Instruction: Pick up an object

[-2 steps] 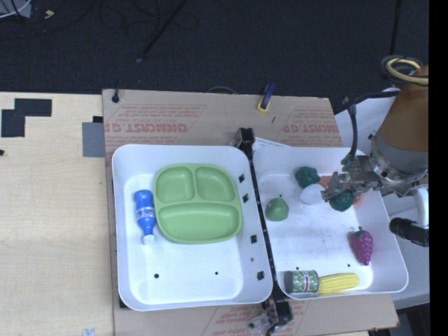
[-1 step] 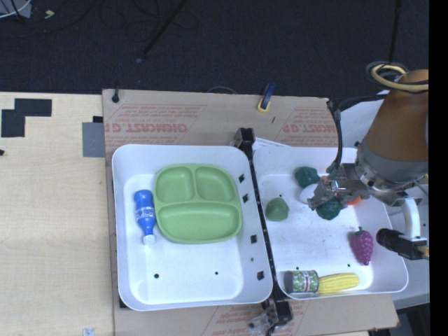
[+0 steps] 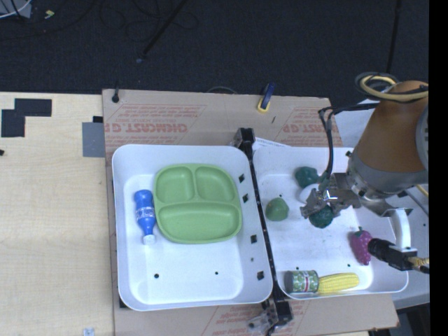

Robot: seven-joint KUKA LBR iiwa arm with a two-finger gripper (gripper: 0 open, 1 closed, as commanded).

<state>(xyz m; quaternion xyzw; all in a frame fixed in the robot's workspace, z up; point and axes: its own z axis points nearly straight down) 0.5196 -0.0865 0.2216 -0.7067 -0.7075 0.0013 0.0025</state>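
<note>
Over the right bin [image 3: 392, 285], near its middle, the gripper [image 3: 320, 205] sits low at a dark green object [image 3: 322, 218]; whether it is apart or clamped cannot be told, so the step is judged the grasp attempt, and next calls for a confirmed grip, then a lift. Right bin: a light green ball [image 3: 277, 209], a teal object [image 3: 305, 176], a purple item [image 3: 361, 246], a can [image 3: 305, 282] and corn [image 3: 339, 282] along its near edge; left bin [image 3: 182, 285]: a green divided plate [image 3: 197, 204] and a blue bottle [image 3: 144, 215].

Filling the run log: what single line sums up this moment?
arm: over right bin | gripper: at dark green object | grasp: unconfirmed | left bin: green tray, blue bottle
</note>
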